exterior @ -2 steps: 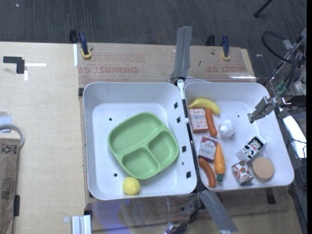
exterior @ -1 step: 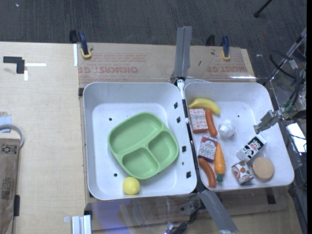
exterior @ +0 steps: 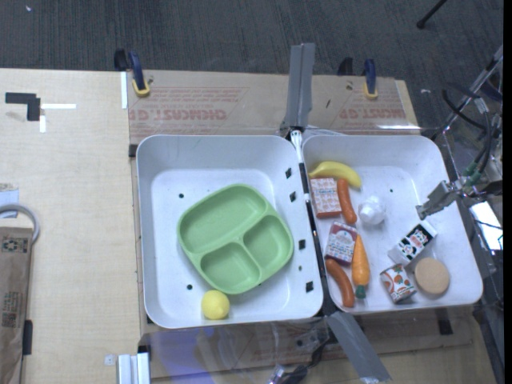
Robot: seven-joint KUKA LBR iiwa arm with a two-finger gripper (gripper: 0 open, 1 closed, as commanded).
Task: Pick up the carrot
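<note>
The carrot (exterior: 361, 262) is orange with a small green stem at its near end. It lies lengthwise in the right bin (exterior: 400, 165), towards the front, between a red snack box (exterior: 342, 242) and a small can (exterior: 398, 283). A reddish sausage (exterior: 340, 282) lies right beside it on the left. My gripper (exterior: 426, 207) reaches in over the right bin's right side as a grey piece. It is above a black-and-white milk carton (exterior: 414, 242), well to the right of the carrot and farther back, and nothing shows in it.
The right bin also holds a banana (exterior: 336, 171), another red box (exterior: 324, 197), a second sausage (exterior: 346, 202), a white lump (exterior: 370, 211) and a round tan cookie (exterior: 433, 277). The left bin (exterior: 160, 214) holds a green divided plate (exterior: 234, 238) and a lemon (exterior: 215, 304).
</note>
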